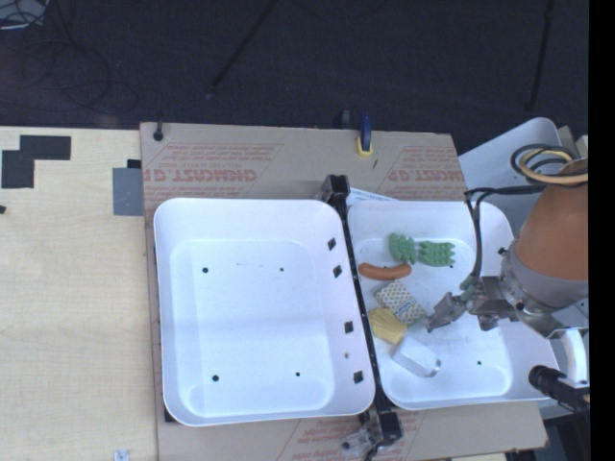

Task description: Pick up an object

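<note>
Pincer (444, 313): I read it narrowly parted, holding nothing. Just left: patterned packet (400, 302), yellow block (387, 327). Above-left: sausage (384, 270), possibly green toy (421, 251).

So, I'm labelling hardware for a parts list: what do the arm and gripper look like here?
The arm shows a rounded orange band above a grey wrist. The gripper is dark grey metal, ending in thin fingers. Black and yellow cables loop above the arm.

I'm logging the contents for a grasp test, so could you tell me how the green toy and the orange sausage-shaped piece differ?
The green knobbly toy is bumpy with uneven edges; the orange sausage-shaped piece is smooth and slim. The green toy is the wider and bulkier of the two, and it lies farther back. Both lie flat in the right white bin, close together.
</note>
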`<act>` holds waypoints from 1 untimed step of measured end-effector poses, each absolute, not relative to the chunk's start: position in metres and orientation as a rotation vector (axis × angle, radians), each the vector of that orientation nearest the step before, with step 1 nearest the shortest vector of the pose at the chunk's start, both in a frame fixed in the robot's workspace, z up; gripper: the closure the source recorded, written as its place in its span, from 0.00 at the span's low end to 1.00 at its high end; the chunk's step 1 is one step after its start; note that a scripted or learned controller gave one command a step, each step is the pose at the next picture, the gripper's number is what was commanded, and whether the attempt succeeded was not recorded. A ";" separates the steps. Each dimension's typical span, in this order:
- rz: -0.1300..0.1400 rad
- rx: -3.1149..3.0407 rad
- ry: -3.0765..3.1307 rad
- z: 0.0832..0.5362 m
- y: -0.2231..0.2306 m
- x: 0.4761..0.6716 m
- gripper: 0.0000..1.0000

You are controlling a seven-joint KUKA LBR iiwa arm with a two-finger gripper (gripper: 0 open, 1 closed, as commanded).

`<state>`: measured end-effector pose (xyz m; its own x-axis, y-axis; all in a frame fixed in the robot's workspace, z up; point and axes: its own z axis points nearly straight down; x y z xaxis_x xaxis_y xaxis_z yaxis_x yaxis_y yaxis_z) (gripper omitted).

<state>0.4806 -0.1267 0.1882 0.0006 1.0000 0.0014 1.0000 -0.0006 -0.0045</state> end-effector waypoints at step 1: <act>-0.007 -2.228 -2.235 0.302 -0.179 0.577 0.00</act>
<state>0.5766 -0.1786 0.3020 -0.0031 1.0000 -0.0071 0.9999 0.0032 0.0137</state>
